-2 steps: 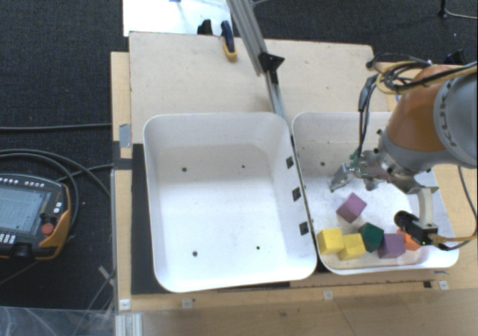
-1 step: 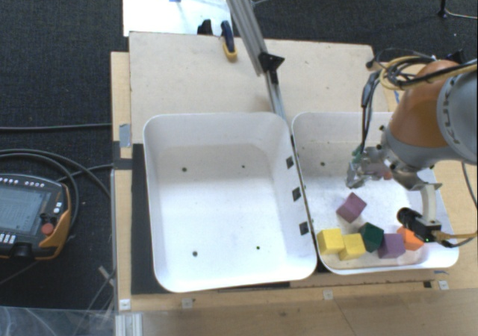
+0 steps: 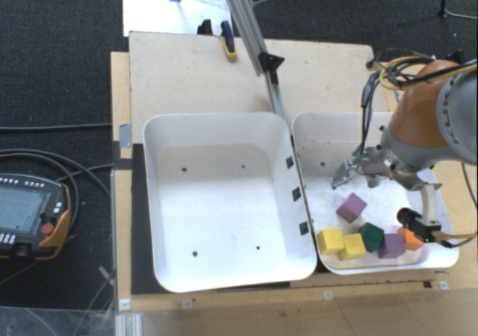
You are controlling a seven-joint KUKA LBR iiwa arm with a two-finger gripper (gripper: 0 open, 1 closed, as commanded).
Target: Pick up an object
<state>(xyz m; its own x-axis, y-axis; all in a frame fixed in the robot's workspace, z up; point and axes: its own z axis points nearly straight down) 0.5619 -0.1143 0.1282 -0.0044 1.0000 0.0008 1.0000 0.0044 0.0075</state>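
Though its grip state is unclear, claw [image 3: 349, 172] above purple block [image 3: 351, 207] in right bin [image 3: 314, 129].

Smooth white plastic bins [image 3: 224, 133], matt wooden bench [image 3: 194, 73]

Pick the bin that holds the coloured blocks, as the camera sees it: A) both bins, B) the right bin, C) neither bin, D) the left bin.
B: the purple block, yellow blocks, green block and orange block all lie in the right bin, near its front edge.
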